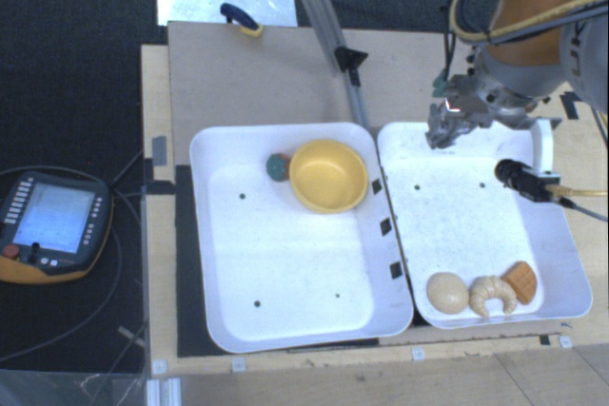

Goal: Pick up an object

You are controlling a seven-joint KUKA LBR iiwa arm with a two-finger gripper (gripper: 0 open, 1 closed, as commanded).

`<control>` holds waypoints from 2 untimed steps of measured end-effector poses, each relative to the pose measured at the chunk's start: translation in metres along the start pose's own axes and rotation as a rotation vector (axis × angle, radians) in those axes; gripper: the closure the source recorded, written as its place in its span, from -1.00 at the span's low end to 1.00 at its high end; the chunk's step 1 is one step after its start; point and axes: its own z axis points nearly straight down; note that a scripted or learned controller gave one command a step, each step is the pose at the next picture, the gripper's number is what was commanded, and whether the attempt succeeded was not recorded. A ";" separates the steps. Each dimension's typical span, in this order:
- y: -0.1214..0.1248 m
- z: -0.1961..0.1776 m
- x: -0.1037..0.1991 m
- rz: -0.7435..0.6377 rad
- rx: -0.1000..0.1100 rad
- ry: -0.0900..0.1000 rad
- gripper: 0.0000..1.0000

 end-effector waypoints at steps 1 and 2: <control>-0.025 0.001 0.044 0.000 0.000 0.000 1.00; -0.045 0.017 0.082 0.001 0.001 0.000 1.00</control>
